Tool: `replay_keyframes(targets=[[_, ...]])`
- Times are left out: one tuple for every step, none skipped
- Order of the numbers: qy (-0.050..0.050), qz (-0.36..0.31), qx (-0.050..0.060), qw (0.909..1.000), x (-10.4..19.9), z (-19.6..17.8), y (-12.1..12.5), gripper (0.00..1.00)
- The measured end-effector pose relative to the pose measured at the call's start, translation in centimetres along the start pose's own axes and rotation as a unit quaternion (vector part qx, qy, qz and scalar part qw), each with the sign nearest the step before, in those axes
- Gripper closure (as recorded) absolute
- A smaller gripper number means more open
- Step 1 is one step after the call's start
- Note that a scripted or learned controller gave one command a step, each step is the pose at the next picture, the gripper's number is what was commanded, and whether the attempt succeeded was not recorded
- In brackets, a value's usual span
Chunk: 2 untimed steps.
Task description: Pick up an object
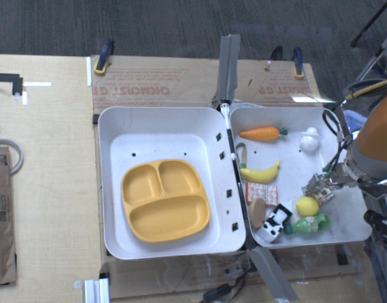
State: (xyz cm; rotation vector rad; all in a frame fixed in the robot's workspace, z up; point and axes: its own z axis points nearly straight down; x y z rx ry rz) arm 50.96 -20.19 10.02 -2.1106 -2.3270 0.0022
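One lemon [307, 206], round, beneath gripper [320, 189].

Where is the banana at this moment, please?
The banana lies in the right bin, near its left wall, below the carrot and above a small pink packet.

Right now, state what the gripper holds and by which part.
Cannot be told. The gripper hangs just above the lemon in the right bin, with nothing visibly between its fingers.
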Motion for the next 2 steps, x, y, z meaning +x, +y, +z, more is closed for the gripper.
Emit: replay_keyframes(targets=[[-0.001, 0.093, 0.0, 0.9956, 4.7, -13.9, 6.8, 1.0], [0.0, 0.045, 0.001, 0.999, 12.6, -12.3, 6.3, 1.0]])
